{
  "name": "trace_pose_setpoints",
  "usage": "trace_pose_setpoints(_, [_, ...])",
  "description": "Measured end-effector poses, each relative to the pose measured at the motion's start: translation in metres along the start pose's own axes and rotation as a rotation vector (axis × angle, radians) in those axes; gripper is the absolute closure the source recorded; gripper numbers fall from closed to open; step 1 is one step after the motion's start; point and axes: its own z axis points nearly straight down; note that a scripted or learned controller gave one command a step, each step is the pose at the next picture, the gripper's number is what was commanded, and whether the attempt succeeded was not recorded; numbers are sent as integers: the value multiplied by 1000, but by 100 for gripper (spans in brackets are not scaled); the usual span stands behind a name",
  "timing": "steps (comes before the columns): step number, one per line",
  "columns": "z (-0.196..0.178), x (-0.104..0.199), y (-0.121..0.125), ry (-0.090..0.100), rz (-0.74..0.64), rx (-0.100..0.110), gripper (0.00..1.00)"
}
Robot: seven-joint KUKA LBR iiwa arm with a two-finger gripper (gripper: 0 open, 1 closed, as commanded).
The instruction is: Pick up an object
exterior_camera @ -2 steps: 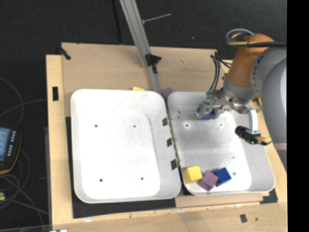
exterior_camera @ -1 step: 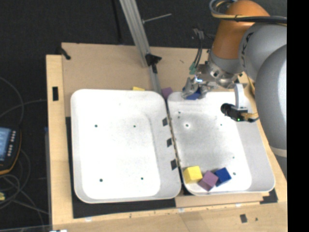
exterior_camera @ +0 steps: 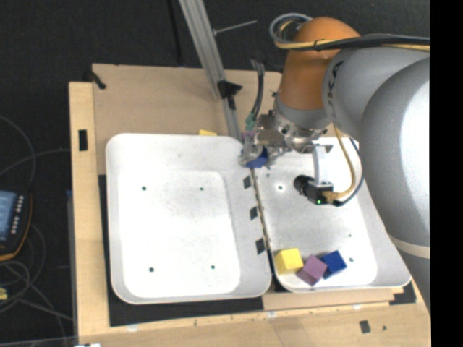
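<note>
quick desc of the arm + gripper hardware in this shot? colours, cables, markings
The arm is bulky, rounded and grey, with an orange band above the wrist and dark lettering, too blurred to read, where the two meet. Black and yellowish cables loop off the wrist. The gripper is small, metallic and dark, with a bit of blue at its tip. A small black module beside it shows a green light.

Pretty clearly a robotics lab setup. A big grey industrial arm (exterior_camera: pixel 383 129) with an orange band hung over a plywood desk (exterior_camera: pixel 145 100) carrying two shallow white bins (exterior_camera: pixel 173 215), loose cables (exterior_camera: pixel 29 165) trailed over the dark floor, a metal rail (exterior_camera: pixel 206 49) stood behind, and some handheld controller (exterior_camera: pixel 13 223) lay off to one side.
</note>
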Motion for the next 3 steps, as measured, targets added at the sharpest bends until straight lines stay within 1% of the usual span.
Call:
trace_pose_setpoints(1, [-51,47,-6,0,1,-7,100])
trace_pose_setpoints(2, [-16,-23,-44,-6,16,2,100])
trace_pose_setpoints(3, [-54,42,-79,0,0,-4,100])
